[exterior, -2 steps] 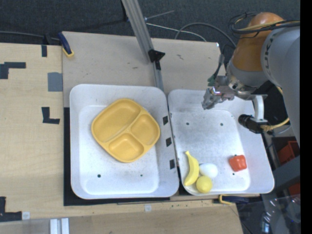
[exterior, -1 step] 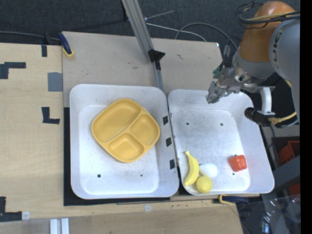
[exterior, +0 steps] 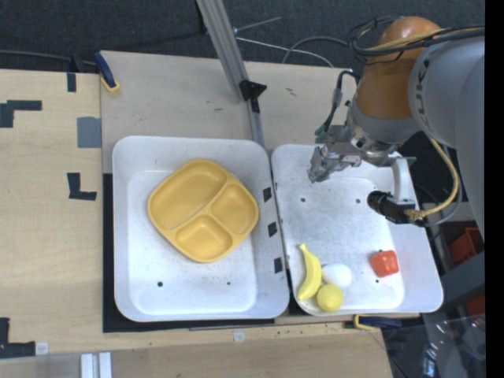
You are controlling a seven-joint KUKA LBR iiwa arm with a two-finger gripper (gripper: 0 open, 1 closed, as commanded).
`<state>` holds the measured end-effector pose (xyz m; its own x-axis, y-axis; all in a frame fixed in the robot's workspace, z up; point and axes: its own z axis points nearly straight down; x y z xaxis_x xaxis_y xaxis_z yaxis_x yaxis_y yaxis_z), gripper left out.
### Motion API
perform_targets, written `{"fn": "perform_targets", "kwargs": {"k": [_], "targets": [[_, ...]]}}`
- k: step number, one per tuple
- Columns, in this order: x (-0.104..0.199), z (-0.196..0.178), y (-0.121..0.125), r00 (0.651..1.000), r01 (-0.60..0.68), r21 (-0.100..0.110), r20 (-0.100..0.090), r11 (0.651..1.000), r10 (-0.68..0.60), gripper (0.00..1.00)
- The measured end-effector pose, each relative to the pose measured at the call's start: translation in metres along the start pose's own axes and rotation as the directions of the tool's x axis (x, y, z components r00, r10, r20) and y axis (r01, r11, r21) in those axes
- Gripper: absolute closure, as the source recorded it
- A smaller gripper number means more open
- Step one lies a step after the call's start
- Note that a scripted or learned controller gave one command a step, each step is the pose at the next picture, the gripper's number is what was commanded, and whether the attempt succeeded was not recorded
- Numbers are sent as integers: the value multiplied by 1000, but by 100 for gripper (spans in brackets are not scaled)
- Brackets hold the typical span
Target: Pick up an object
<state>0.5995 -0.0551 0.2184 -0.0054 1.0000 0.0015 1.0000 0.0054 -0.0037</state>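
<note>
Yellow plastic is dominating the left bin (exterior: 126,211), where a smooth, rounded tray (exterior: 203,209) moulded into three compartments is lying flat near the middle, turned at a slant. Both bins are shallow white shells with rounded corners and faintly speckled floors, sitting side by side on the pale wooden table (exterior: 47,235).

In the right bin (exterior: 354,219) the loose things are gathering along the near edge: a curved yellow banana (exterior: 309,271), a white egg-shaped ball (exterior: 338,275) just beside it, and a small round yellow fruit (exterior: 329,298) (possibly a lemon) touching both. A small red blocky object (exterior: 384,263) is sitting apart from them, further right.

The end effector (exterior: 321,168) is hanging over the far left corner of the right bin, well apart from all four objects, with nothing between its fingers; how wide they are standing cannot be told from this angle. Above it the arm's glossy orange band (exterior: 394,61) is catching the light.

No readable writing is showing anywhere.
</note>
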Motion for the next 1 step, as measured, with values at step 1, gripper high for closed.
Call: {"fn": "perform_targets", "kwargs": {"k": [1], "targets": [[50, -4, -35, 1000, 0, 0, 0, 1000, 0, 100]]}}
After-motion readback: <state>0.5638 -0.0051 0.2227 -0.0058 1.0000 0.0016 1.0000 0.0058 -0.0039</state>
